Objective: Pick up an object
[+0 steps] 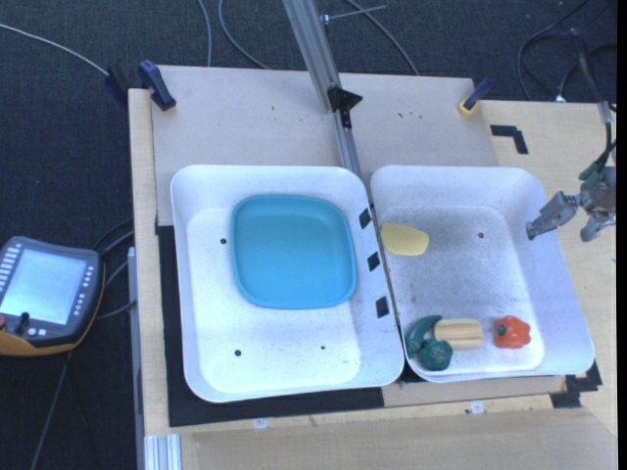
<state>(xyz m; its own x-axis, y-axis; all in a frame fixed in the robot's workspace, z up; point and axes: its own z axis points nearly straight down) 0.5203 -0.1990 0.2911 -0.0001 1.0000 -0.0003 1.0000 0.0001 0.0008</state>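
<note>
Gripper (573,215): open, empty, at right bin's (549,262) 3 o'clock rim.
Tomato (510,332): we judge it light, slippery; grasp across middle.

Yellow piece (405,240), green veg (428,344), tan block (458,333), red pepper (510,332) (all right bin).

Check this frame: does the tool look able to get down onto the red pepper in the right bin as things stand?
Probably yes. The tool sits at the right bin's right rim, and the red pepper lies uncovered near the front wall, apart from the tan block beside it. The nearby wall may crowd the grasp.
</note>
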